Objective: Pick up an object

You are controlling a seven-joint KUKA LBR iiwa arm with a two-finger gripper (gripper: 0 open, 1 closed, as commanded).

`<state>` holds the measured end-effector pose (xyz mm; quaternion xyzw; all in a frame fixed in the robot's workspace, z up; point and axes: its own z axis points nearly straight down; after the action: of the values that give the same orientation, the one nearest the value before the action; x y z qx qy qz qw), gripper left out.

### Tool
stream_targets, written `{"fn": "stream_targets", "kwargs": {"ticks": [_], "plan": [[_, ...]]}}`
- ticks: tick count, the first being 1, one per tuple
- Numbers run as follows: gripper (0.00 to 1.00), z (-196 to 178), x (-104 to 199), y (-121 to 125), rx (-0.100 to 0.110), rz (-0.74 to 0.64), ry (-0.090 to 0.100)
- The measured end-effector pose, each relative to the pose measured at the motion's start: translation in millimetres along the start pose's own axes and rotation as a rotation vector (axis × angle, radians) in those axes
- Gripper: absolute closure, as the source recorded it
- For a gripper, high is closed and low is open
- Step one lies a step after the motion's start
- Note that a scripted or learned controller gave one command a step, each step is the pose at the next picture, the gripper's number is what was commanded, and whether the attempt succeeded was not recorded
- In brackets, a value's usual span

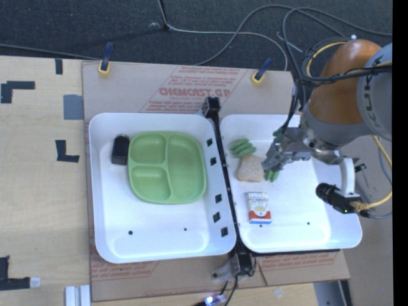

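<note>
Small white-and-red carton (259,208) (flat); gripper (273,168) above, grip impossible to tell.

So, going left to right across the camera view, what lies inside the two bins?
Black block → green tray → green pods → carton → tool.

We have one camera, fixed high above the bench (38,171). We look down at a slant, so the far edge sits at the top. We are far enough back to see both white bins whole, the left bin (105,234) and the right bin (299,238). The arm (347,101) comes in from our right.
</note>
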<state>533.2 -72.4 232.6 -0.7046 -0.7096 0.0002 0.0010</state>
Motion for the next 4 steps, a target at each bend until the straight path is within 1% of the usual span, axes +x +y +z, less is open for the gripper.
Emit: {"fn": "stream_targets", "kwargs": {"ticks": [1,2,3,4], "plan": [[1.00,13.9,53.0,11.8,0.001,0.001,-0.001],[1.00,2.4,105.1,26.1,-0.001,0.002,-0.001],[1.00,16.2,162.6,37.0,0.000,0.001,-0.001],[1.00,2.5,173.2,43.6,0.000,0.005,-0.001]]}}
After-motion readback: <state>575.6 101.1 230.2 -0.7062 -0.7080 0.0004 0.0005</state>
